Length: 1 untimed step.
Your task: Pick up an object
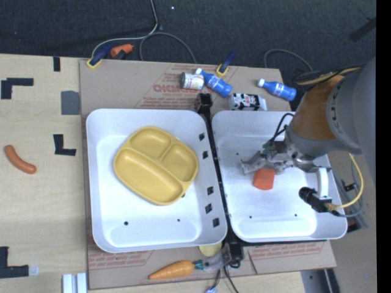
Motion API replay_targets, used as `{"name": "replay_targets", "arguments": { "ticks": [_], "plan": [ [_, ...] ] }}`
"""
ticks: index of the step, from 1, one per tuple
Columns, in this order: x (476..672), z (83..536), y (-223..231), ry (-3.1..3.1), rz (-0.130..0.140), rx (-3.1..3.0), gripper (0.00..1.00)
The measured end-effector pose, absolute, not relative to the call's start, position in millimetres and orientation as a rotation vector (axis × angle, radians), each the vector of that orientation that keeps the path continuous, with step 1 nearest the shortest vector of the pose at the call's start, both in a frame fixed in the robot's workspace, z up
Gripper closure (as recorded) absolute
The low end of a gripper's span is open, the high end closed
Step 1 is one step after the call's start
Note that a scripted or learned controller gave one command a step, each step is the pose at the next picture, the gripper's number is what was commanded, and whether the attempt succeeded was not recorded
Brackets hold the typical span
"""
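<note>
Left bin [104, 182]: held a yellow plate [156, 163] with three parts.
Right bin [269, 221]: held an orange block [264, 179].
Hand [259, 162]: was low in the right bin, just above the orange block; open or closed, I could not tell.
Tabletop [36, 212]: had blue bottles [278, 90] behind the bins, a carrot [172, 269] in front.

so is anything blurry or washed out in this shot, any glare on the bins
Camera view: even, soft light; the left bin and right bin read bright white without hard glare. The arm looks soft and blurred, and the gripper casts faint shadow near the orange object.
</note>
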<state>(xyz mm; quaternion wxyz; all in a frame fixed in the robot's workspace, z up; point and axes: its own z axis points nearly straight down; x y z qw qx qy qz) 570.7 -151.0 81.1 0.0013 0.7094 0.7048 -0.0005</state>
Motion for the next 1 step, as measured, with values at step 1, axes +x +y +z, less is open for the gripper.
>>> {"name": "replay_targets", "arguments": {
  "ticks": [1],
  "plan": [
    [529.2,87.5,-106.9,2.215,0.005,2.213,0.0]
  ]
}}
